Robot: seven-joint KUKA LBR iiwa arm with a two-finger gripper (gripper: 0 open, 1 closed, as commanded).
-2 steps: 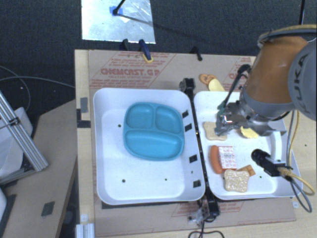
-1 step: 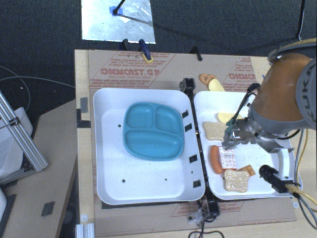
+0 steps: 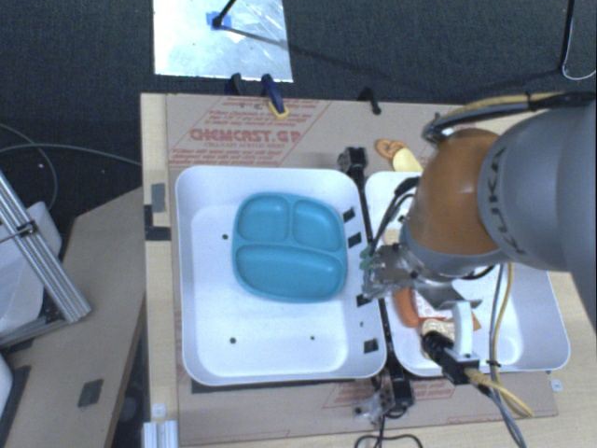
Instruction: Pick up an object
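Overhead light is falling evenly, leaving the white bins (image 3: pixel 201 278) bright and nearly washed out. A foil sheet (image 3: pixel 222 26) beyond the bench is glaring hard. The arm (image 3: pixel 508 194) is casting little shadow. Everything is looking slightly soft and grainy, dimmer toward the dark floor.

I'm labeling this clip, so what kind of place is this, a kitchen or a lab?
Most likely a robotics lab bench, not a kitchen: a grey arm reaches over two shallow white bins, one with a blue divided plate, amid loose cables and an aluminium frame.
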